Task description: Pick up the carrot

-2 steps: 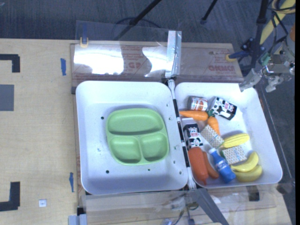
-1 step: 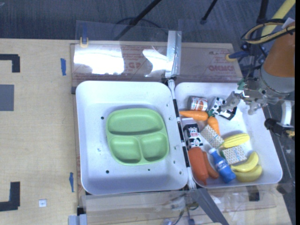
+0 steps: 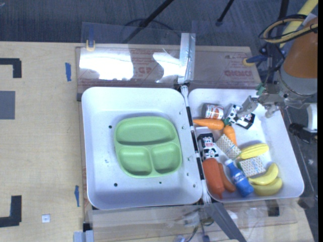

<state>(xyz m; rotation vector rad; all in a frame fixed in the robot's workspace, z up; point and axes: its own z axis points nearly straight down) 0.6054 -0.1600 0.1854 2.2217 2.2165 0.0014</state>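
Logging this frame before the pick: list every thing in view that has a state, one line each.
Gripper: low over the right bin's far side, nothing seen between its fingers.
Carrot: lying flat in the right bin, not held.
Green plate: flat in the left bin.
Bananas: lying in the right bin.
Blue bottle: on its side.

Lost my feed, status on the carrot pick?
Gripper above right bin's far end, nothing visibly held. Carrot lying beside it, unlifted. Can touching carrot.

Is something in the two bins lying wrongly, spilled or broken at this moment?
Nothing looks spilled or broken. The right bin is crowded: carrots, bananas, a blue bottle and small packages lie jumbled and touching. The green tray lies flat in the left bin.
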